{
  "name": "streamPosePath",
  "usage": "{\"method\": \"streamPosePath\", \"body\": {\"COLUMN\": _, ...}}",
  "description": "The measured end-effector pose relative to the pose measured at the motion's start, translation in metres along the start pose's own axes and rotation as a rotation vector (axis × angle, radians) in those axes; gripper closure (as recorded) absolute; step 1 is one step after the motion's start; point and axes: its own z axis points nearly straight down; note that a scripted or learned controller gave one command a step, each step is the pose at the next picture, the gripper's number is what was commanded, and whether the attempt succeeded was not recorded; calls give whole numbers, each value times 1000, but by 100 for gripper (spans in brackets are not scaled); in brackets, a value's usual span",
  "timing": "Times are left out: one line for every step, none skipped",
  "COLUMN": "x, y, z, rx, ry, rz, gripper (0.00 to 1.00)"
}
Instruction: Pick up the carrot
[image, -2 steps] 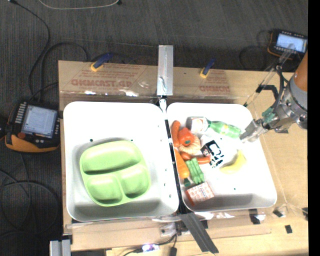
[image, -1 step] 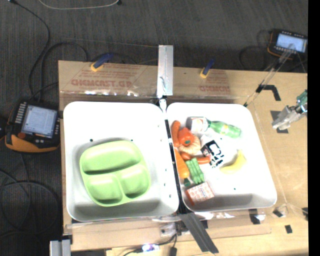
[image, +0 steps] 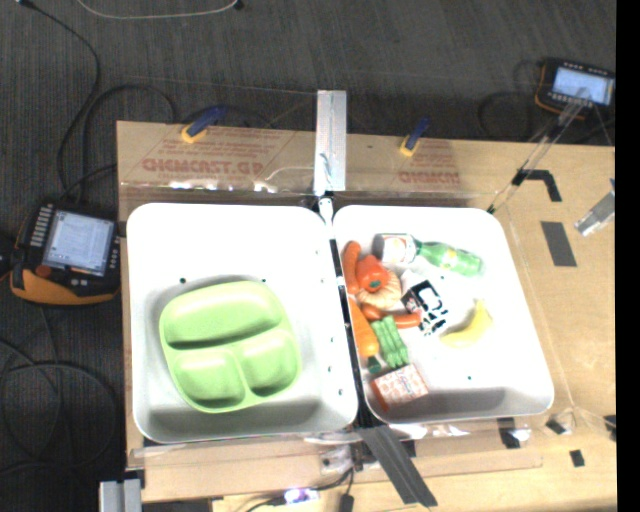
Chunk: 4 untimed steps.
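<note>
Camera view looks down on the bench (image: 580, 340) with two white bins side by side. Left bin (image: 150, 240) holds a green divided plate (image: 228, 345), one long compartment at the far side and two smaller ones nearer the camera, sitting a bit left of the bin's centre. Right bin (image: 510, 300) has the clutter, packed against its left wall. Carrot (image: 363, 335) lies along that left wall, long axis running roughly near-to-far, just beside the divider between the bins. A red-orange rounded piece (image: 374, 279), maybe a pepper or tomato, hard to tell, sits at its far end, touching or overlapping it. Green ridged item (image: 390, 340) lies just right of the carrot, touching it. Small red and white packet (image: 400, 383) sits at the near end of the pile. Green bottle (image: 440, 256) with a white label lies on its side at the far end, cap pointing right. Black and white object (image: 428, 305) sits right of the pile, with a banana (image: 470, 325) just beyond it, more in the open. Arm and jaws: cannot tell their state from this frame. Carrot is resting in the bin, nothing grasping it.
</note>
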Motion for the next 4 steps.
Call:
{"method": "streamPosePath", "body": {"x": -17, "y": 32, "z": 21, "rx": 1, "ry": 1, "rz": 125, "gripper": 100}}
{"method": "streamPosePath", "body": {"x": -20, "y": 38, "z": 33, "rx": 0, "ry": 2, "rz": -241, "gripper": 100}}
{"method": "streamPosePath", "body": {"x": -22, "y": 44, "z": 183, "rx": -2, "ry": 2, "rz": -628, "gripper": 100}}
{"method": "streamPosePath", "body": {"x": 63, "y": -9, "z": 344, "rx": -5, "ry": -5, "rz": -1044, "gripper": 100}}
